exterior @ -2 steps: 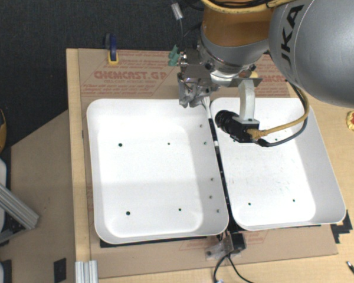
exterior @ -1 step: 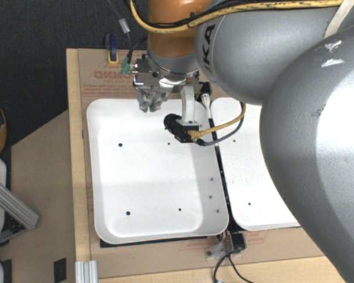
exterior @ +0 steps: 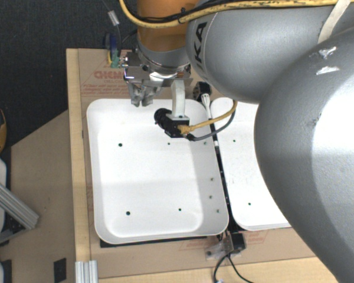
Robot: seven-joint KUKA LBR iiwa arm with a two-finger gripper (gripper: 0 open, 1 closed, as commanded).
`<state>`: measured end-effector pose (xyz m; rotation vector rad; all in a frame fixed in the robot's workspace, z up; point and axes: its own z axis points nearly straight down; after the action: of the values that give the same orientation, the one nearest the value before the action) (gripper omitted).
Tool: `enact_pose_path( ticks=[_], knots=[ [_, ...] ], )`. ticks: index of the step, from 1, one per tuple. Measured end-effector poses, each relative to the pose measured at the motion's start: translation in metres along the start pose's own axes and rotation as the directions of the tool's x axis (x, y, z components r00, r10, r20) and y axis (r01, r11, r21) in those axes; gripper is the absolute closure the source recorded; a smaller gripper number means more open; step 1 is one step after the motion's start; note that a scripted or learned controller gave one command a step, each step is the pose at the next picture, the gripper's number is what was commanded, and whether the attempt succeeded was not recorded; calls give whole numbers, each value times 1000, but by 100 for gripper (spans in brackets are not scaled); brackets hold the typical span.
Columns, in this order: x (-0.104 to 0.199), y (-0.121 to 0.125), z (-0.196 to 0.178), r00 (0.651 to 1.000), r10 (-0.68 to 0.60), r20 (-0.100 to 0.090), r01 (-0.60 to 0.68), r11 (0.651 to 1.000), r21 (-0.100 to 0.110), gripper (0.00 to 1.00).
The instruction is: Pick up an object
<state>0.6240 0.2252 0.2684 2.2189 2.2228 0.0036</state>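
Camera view: on the left, a white bin [exterior: 153, 217] on a brown bench [exterior: 76, 158]. Over the bin's far edge hangs the gripper [exterior: 143, 98]; whether it is clenched or released, I cannot tell. No object shows between its fingers. Right: a second bin [exterior: 248, 175] under the grey arm [exterior: 295, 99].

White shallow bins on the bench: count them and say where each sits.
2. The left white shallow bin lies in full view at centre; the right white shallow bin sits beside it, largely hidden under the grey arm.
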Motion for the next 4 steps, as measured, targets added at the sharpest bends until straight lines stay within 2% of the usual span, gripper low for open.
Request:
enact_pose_path(
  ticks=[1,2,3,4],
  knots=[
    [-20,-10,-43,1000,3,0,-3,1000,-1,100],
    [0,44,7,1000,-1,0,1,1000,-4,100],
    [-1,37,-16,1000,1,0,-1,1000,-1,100],
    [-40,34,-54,1000,6,1,-6,1000,-4,100]
  ],
)
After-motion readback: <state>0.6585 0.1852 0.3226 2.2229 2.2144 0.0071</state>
